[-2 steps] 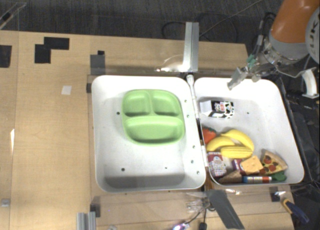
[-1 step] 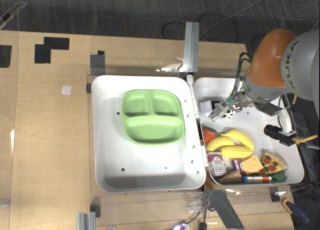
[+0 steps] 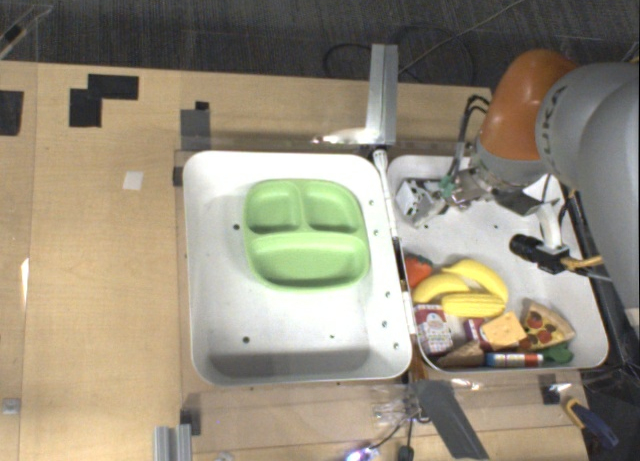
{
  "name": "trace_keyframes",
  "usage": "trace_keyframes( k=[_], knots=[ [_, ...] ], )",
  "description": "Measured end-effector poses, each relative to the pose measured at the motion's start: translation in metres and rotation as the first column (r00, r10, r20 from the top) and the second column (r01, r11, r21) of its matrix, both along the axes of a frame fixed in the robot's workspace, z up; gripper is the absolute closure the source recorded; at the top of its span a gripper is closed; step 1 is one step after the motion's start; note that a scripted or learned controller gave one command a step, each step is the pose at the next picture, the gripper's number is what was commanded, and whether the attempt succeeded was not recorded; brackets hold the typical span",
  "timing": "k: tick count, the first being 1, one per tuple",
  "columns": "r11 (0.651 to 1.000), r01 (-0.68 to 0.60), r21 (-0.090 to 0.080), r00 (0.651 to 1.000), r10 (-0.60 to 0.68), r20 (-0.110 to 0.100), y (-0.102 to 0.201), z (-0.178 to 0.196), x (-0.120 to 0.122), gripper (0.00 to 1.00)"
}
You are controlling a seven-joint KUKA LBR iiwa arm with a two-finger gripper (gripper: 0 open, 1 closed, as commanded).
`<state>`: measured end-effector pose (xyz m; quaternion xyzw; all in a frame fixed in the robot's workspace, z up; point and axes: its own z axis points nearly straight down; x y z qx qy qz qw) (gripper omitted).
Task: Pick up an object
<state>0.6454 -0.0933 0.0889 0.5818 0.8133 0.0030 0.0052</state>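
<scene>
Nearest in the right bin (image 3: 497, 232), a red and blue marker (image 3: 515, 358) lies along the near wall. A brown item (image 3: 459, 354) sits just left of it; what it is cannot be made out. Just behind these a small printed packet (image 3: 435, 327) sits left, an orange cheese wedge (image 3: 503, 330) in the middle and a toy pizza slice (image 3: 546, 323) right, all packed close together. Something green (image 3: 560, 353) shows by the near right corner, too small to name.

A little farther, two yellow bananas (image 3: 465, 287) lie side by side across the heap, touching the cheese wedge and the packet. A red piece (image 3: 418, 271) rests against their left end, next to the wall between the bins.

These things to pick fill the near half of the right bin.

The left bin (image 3: 225, 334) holds a green divided plate (image 3: 303, 231), lying flat at its middle and slightly toward the far side.

Farther still, the gripper (image 3: 420, 201) is down in the far left corner of the right bin, well apart from the heap and over bare white floor. It is seen from above at a slant, so whether the jaws stand wide or narrow cannot be told, and nothing shows between them. The grey arm with its orange band (image 3: 520, 109) comes in from the right.

Beyond the bins a metal post (image 3: 383, 94) rises where they meet. The wooden bench (image 3: 90, 279) bears black patches (image 3: 104, 95) at far left.
</scene>
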Motion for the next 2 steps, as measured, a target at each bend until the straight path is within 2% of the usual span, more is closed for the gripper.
trace_keyframes(
  k=[1,2],
  knots=[
    [0.972,0.236,-0.006,0.97,-0.236,-0.055,-0.004,-0.002,0.015,0.0],
    [0.985,0.173,0.002,0.985,-0.173,-0.002,-0.019,0.0,-0.012,0.0]
  ],
)
